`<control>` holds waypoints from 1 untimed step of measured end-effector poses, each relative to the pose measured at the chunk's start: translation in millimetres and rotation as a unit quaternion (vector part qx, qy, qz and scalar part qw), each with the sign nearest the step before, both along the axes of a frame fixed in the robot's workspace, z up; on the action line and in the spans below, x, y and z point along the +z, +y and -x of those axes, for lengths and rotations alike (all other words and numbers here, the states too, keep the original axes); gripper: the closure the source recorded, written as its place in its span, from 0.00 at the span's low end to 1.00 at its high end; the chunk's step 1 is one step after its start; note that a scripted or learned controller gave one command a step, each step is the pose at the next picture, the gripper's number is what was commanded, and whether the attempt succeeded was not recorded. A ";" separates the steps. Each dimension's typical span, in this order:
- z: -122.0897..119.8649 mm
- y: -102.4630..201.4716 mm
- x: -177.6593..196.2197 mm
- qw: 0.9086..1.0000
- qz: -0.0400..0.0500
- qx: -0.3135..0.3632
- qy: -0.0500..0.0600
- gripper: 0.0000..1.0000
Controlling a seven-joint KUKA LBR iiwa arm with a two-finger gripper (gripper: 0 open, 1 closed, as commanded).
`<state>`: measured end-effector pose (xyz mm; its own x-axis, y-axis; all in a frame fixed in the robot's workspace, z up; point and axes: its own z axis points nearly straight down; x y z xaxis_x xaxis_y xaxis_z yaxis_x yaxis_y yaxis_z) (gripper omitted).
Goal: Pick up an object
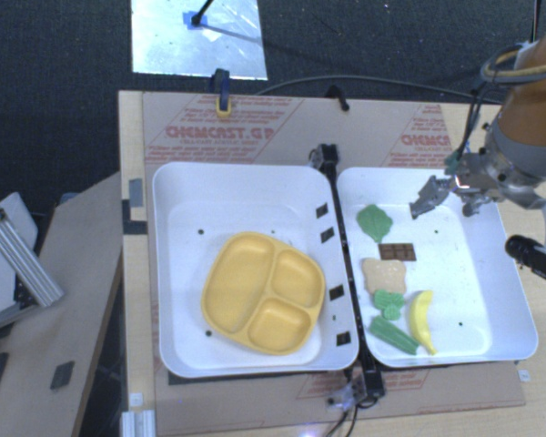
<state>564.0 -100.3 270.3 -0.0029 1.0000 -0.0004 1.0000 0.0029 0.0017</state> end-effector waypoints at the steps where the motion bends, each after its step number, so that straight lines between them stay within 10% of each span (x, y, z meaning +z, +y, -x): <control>1: -9.6 4.6 -49.1 1.000 0.000 0.000 0.001 0.00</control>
